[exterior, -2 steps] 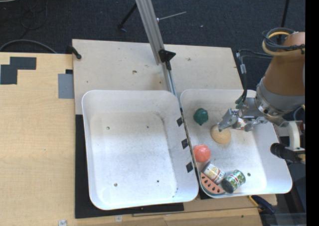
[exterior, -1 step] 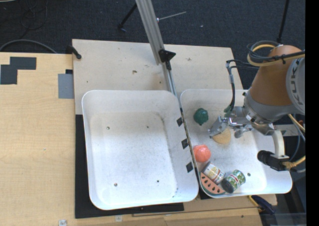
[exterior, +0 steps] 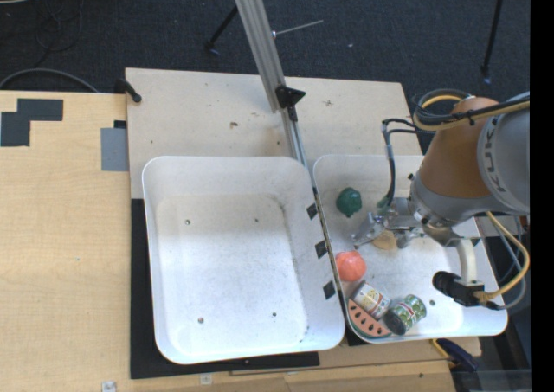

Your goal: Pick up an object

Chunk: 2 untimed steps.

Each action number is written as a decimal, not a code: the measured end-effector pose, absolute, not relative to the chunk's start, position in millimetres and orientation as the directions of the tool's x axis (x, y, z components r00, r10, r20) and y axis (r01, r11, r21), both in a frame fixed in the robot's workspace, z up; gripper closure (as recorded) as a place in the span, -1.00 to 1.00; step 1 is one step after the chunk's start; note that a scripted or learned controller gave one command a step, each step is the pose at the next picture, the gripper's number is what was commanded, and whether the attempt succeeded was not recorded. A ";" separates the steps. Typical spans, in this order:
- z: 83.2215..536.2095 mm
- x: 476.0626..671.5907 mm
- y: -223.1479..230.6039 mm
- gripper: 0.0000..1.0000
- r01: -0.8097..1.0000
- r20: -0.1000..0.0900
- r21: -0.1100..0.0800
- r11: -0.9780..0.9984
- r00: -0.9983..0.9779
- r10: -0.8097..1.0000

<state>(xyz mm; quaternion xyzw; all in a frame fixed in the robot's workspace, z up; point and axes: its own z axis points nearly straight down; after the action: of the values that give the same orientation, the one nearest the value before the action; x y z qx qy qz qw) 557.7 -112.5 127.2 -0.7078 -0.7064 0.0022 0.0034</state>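
Gripper (exterior: pixel 378 228) low in right bin (exterior: pixel 450 317); finger state cannot be determined. Round, dark green ball (exterior: pixel 349 201) at its 10 o'clock, apart. Orange-red ball (exterior: pixel 351 266) at its 7 o'clock.

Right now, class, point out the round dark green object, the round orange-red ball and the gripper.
Round dark green object (exterior: pixel 349 201), camera view: centre of its top.
Round orange-red ball (exterior: pixel 351 266), camera view: middle of its surface.
Gripper (exterior: pixel 374 232), camera view: its tip, over the right bin.

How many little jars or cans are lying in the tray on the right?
2. One jar lies near the front edge just below the orange ball; the other lies beside it, further right. The arm covers part of the tray, so more may be hidden.
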 end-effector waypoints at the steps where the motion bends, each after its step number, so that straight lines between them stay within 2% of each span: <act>1: 139.7 558.1 -114.8 1.00 1.000 0.001 -0.005 -0.008 0.008 1.000; 2: 183.4 562.6 -111.7 1.00 1.000 0.000 0.002 0.000 0.000 1.000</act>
<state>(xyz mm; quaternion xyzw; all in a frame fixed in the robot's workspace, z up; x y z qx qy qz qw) 562.6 -111.7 183.4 -0.7070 -0.7072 -0.0007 -0.0007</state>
